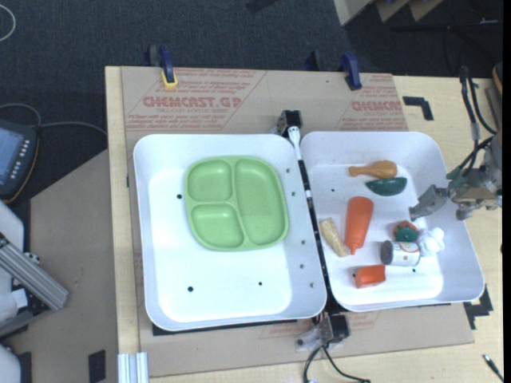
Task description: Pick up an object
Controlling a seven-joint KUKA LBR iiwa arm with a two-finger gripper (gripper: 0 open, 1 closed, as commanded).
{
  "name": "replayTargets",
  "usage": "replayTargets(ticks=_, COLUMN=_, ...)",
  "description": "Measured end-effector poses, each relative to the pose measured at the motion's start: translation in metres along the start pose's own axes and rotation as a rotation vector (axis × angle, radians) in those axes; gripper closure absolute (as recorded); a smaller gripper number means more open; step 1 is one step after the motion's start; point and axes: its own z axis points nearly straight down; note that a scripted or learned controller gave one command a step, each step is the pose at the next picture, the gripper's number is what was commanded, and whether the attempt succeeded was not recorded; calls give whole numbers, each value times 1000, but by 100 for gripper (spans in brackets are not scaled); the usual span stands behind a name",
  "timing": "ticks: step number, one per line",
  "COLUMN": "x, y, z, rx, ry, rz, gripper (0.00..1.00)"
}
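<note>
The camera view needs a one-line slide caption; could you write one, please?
Gripper at the right bin's edge, toys inside; green divided plate in the left bin.

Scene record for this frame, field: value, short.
left bin: white shallow bin holding green three-compartment plate
right bin: white shallow bin with long orange carrot-shaped toy, tan drumstick toy, dark green curved piece, beige stick, small orange-red block, small mixed cluster
gripper: gripper over right bin's right edge, holding nothing visible
</note>
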Motion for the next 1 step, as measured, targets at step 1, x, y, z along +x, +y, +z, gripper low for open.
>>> replayTargets(ticks=1, x=0, y=3, z=-7, rx=-13, ry=-4, rz=-4, gripper=0)
